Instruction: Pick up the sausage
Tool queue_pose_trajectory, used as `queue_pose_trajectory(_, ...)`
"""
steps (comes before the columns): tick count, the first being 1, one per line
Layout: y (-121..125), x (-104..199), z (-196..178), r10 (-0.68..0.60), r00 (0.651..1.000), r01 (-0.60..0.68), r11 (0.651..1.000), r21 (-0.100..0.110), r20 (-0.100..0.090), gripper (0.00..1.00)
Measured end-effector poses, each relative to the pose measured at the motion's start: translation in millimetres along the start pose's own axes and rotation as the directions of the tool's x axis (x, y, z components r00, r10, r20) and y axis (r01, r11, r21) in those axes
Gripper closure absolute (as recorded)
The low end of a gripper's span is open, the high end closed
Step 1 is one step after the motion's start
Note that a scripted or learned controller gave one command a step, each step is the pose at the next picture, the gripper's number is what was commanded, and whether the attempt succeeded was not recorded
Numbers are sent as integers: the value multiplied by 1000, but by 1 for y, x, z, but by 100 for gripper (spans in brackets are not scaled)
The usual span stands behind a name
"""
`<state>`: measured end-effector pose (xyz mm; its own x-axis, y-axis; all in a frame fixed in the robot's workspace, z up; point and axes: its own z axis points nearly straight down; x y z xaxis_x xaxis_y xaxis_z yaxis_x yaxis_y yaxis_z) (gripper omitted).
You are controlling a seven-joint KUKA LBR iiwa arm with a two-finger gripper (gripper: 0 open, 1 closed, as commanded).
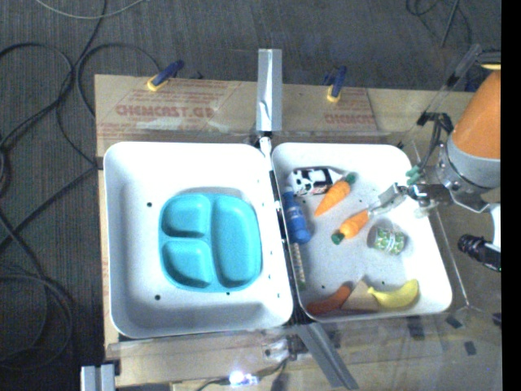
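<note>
Bench (pixel 122 112) of pale board carried two shallow white bins side by side, with two blue-and-yellow clamps (pixel 165 75) gripping its far edge and dark cables trailing over the floor beyond. Left bin (pixel 130 177) held a turquoise divided plate (pixel 212 239) lying flat near its middle. Right bin (pixel 423 255) held the clutter. The arm (pixel 480 133), grey with its orange band, reached in from the right edge and hung over that bin's right rim. Its gripper (pixel 392 195) pointed down and leftward above the bin's upper right part, near one carrot; whether the tool was apart or together could not be told at this size and blur, and nothing was seen between its tips.

Along the right bin's left wall lay a blue bottle-like thing (pixel 295 220), lengthwise. A yellow banana (pixel 395 295) lay at the near right corner. The sausage (pixel 330 300), reddish brown, lay against the near wall just left of the banana, well apart from the gripper. Two orange carrots with green tops sat toward the middle: the upper carrot (pixel 334 195) tilted, the lower carrot (pixel 352 225) just below and to its right. A black-and-white toy (pixel 309 181) lay near the far wall beside the upper carrot. A small clear pouch with green bits (pixel 388 240) lay right of the lower carrot.
</note>
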<state>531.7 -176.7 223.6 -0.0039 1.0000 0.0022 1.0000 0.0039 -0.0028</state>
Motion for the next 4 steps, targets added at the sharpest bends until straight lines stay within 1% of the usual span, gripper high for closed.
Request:
queue_pose_trajectory(1, -44, 20, 135, -59, 998, 59, 998, -12, 3, 0)
queue_pose_trajectory(2, -43, 21, 125, -59, 998, 59, 998, -14, 2, 100)
queue_pose_trajectory(3, -24, 25, 84, 226, 974, -226, 974, 1, 2, 100)
queue_pose_trajectory(4, -24, 25, 84, 226, 974, -226, 974, 1, 2, 0)
